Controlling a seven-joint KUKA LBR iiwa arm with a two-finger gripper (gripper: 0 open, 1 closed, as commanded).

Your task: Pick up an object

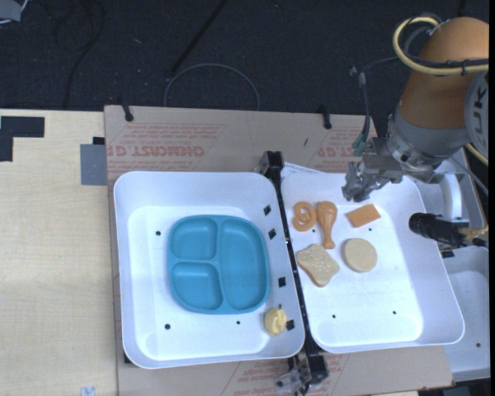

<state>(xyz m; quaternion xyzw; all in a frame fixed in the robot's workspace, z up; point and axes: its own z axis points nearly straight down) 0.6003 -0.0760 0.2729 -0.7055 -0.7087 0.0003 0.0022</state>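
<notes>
I see two white bins on a pale wooden bench [41,246] before dark carpet [231,31]. The left bin [140,196] holds a blue divided plate [217,263] and a yellow piece [275,320]. The gripper [361,185] hangs over the right bin's [412,320] far edge, near the orange slab [363,215]; whether it's open or closed, I cannot tell.

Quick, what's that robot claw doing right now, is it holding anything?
Gripper: above the right bin's far edge, nothing seen held; open or closed cannot be told.
</notes>
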